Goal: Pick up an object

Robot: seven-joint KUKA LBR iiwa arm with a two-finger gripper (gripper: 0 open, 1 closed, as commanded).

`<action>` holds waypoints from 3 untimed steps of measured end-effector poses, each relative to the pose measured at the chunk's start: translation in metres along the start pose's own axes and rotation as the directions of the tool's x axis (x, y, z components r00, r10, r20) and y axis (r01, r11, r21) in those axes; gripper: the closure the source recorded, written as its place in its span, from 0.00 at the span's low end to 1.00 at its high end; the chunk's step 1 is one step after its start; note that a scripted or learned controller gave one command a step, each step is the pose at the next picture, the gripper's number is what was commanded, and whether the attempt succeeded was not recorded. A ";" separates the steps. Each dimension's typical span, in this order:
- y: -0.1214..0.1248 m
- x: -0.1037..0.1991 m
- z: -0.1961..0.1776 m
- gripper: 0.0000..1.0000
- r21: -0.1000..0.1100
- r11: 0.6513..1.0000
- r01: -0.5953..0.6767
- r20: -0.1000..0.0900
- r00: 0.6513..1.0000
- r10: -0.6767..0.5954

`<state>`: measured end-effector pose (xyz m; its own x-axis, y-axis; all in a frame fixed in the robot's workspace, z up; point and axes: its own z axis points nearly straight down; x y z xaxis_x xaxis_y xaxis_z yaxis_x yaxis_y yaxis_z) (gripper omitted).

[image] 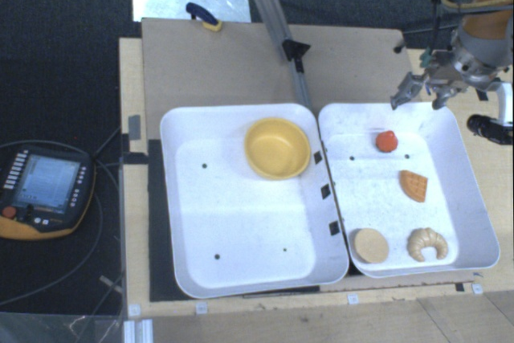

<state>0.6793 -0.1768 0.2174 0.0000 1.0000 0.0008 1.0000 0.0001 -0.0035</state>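
The right bin point(470, 173) holds a small red ball-like object point(386, 141) near its far side, an orange wedge point(414, 185) in the middle, a round tan biscuit point(371, 245) at the front left and a croissant point(427, 243) at the front right. A yellow bowl point(277, 148) sits at the far right of the left bin point(181, 197). My gripper point(421, 95) hangs over the far edge of the right bin, above and right of the red object, with its two fingers spread open and nothing between them.
A metal pole point(269, 0) with a black clamp slants across the bench behind the bins. A teach pendant point(42, 189) lies on the floor at the left. A black divider with clips separates the two bins.
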 end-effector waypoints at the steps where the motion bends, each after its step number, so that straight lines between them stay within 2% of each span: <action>1: 0.009 0.000 0.056 0.00 0.000 1.000 0.001 0.000 1.000 -0.001; 2: 0.012 -0.001 0.098 0.00 -0.001 1.000 0.001 0.000 1.000 -0.001; 3: 0.013 -0.001 0.085 1.00 -0.007 1.000 0.002 0.002 1.000 -0.002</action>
<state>0.6920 -0.1782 0.1326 -0.0020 1.0000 -0.0013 1.0000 0.0020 0.0031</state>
